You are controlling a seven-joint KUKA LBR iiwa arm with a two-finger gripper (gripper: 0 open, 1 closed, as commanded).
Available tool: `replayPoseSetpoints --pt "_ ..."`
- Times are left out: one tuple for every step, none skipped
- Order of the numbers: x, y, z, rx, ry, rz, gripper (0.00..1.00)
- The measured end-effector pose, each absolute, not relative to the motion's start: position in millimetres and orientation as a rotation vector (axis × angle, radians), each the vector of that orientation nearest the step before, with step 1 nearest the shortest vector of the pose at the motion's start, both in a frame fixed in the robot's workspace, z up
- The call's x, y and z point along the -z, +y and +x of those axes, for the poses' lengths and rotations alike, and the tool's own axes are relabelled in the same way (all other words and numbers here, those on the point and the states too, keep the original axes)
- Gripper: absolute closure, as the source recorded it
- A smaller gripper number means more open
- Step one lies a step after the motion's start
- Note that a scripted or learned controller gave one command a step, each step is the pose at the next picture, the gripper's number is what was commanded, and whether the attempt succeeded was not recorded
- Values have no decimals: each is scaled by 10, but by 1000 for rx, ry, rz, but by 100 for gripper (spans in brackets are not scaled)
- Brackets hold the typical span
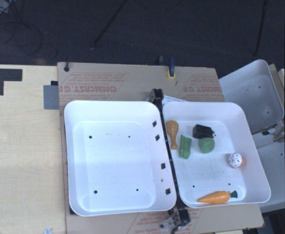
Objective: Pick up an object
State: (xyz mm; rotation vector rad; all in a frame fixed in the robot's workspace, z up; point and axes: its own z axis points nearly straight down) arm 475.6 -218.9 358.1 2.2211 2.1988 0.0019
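On the far left lies the pale wooden worktop (20,155), with dark rectangular patches (6,79) near its far edge. Next comes a brown cardboard sheet (118,84) printed with mirrored red lettering, and a blue-and-yellow clamp (171,68) grips its far edge. On the sheet sit the two bins, side by side and touching. The left bin (74,155) shows its white floor with a few small dark dots. Black clips (162,165) run down the seam between the bins.

All the loose things lie in the right bin (259,179). Nearest the seam is a tan peg (172,132), long axis running far to near, rounded head at the far end and thin stem pointing toward the near rim. Just beside it lies a green block (185,147), upright along the same line with a slight tilt. To its right a black piece (202,130) sits just beyond a green ball (206,145). Along the near rim an orange carrot (214,197) lies almost crosswise, tapered tip pointing left toward the seam and green stub to the right. A white speckled ball (235,160) rests near the right wall. Past the bin a pale grey panel (249,91) slants away.

Whether the claw stands apart or together cannot be told.
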Motion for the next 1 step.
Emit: replayPoseSetpoints --pt "-2385 -1752 4741 8 2231 2231 100"
